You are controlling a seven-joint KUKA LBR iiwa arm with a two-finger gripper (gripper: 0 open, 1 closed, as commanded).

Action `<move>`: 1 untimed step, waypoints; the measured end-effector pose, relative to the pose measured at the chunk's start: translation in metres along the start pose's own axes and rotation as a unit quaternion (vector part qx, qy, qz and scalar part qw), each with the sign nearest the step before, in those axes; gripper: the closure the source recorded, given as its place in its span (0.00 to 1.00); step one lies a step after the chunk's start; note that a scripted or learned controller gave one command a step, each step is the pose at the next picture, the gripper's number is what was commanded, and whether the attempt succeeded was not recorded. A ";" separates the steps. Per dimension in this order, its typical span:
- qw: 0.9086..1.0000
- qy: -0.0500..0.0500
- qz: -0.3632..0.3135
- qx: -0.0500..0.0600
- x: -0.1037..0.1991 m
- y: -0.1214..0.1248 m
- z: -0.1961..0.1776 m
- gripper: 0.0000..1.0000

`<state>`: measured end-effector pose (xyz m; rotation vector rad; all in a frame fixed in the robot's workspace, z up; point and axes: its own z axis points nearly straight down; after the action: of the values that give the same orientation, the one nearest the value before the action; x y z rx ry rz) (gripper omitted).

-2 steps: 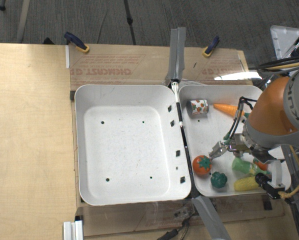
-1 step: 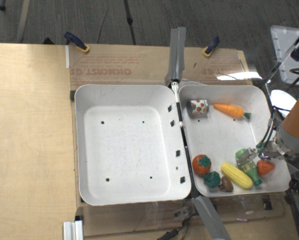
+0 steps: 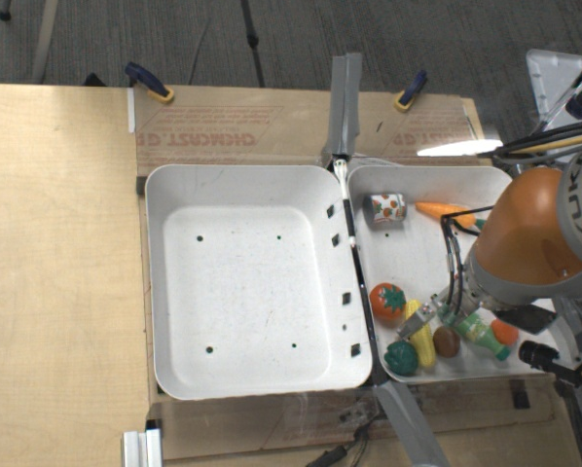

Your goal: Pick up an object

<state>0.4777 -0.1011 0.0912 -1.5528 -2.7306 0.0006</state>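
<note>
The tool (image 3: pixel 437 311) hung low in the right bin (image 3: pixel 408 261), its grip state impossible to tell. A yellow corn cob (image 3: pixel 422 343) lay just below-left, long axis roughly upright.

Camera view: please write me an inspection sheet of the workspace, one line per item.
Surface: wooden bench bearing the left bin and the right bin, side by side.
Job's things: in the right bin, a small can, a carrot, a tomato, a corn cob, a green vegetable, a brown piece, a green bottle.
Clutter: cardboard sheet held by two clamps.
Grippers: gripper low in the right bin, near the toys.
Cables: black cables along the arm.
Surroundings: grey carpet.
</note>
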 end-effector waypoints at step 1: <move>0.992 -0.001 0.127 0.000 -0.052 0.082 0.000 0.00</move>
<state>0.5749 -0.1042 0.0912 -1.8878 -2.5117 0.0026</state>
